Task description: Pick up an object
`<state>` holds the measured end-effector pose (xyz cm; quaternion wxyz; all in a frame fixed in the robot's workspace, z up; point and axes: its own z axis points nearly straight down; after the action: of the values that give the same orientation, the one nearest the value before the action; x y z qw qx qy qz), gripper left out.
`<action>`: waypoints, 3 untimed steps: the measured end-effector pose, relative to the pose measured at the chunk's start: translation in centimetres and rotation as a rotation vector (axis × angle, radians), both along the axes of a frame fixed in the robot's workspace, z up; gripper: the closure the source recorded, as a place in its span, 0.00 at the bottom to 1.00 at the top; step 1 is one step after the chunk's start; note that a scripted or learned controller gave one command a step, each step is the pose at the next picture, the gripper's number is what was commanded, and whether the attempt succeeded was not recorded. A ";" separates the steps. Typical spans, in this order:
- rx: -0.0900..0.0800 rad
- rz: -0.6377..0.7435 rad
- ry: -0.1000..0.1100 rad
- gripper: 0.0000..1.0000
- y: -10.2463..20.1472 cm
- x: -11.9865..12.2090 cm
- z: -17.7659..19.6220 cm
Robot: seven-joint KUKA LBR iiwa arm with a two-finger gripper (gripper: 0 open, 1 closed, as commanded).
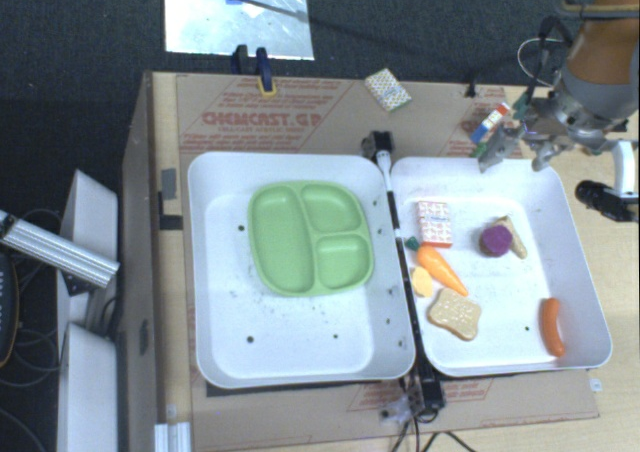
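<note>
Progress: judging from the frame, the pick is not yet made; all the food pieces lie on the floor of the right bin [575, 240], and nothing is lifted.
Done: the arm [600, 50] is at the upper right of the frame, above the far right corner of the right bin.
Left: to choose one piece, come down over it, close on it and raise it.
Gripper: the gripper [515, 145] hangs at the upper right, over the bin's far rim and the cardboard behind it, well apart from the pieces.
Fingers: two dark fingers [492, 152] seem to point down with a gap between them, so I judge them apart; nothing sits between them and they touch no toy.
Candidates: purple round piece [495, 240] in the middle right of the bin, nearest to the gripper; pink-and-white box [434, 222] near the divider; carrot [441, 269] just below the box; toast slice [455, 314] lower, near the carrot's tip; small yellow piece [423, 283] beside the carrot; orange sausage [552, 326] alone by the lower right rim.
Left bin: the left bin [215, 240] bears a green divided plate [308, 238].
Judgement: the sausage and the purple piece look easiest, because they have free room around them.
</note>
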<state>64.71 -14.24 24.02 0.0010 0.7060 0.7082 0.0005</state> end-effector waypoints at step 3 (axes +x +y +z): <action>-0.002 0.000 -0.004 0.00 -6.5 -0.6 -14.4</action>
<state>64.10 -20.69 9.58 0.0030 0.7058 0.7084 0.0013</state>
